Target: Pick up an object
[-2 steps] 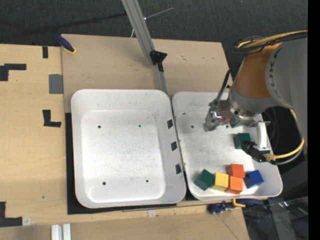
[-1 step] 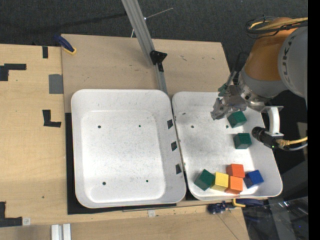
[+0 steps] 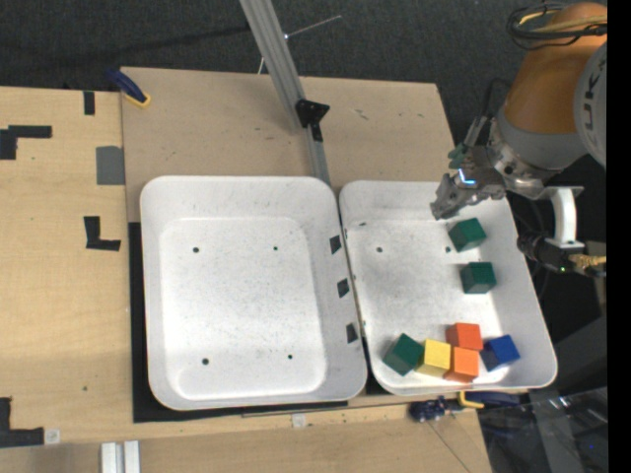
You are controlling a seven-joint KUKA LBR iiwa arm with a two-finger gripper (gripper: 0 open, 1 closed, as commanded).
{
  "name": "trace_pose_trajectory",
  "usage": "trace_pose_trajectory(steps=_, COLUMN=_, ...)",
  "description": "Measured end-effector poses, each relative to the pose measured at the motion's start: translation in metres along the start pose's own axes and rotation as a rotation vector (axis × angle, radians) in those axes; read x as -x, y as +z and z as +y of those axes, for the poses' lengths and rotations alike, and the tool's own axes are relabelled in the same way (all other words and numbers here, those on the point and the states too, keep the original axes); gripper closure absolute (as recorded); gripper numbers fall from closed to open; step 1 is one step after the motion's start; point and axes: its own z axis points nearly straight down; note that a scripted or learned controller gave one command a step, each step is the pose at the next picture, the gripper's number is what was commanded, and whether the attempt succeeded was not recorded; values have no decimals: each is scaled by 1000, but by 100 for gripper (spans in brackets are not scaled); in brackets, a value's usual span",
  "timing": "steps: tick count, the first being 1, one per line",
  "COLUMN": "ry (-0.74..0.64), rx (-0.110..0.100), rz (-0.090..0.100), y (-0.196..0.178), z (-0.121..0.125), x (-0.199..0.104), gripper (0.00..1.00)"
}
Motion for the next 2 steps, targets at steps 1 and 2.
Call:
trace_pose_trajectory(steps=1, ry=0, rx=-2, rz=1, y=-28, z=1, x=0, gripper=100)
trace_pose_trajectory(steps=2, ry=-4, rx=-7, rz=2, y=-7, z=-11, x=-50, gripper=100)
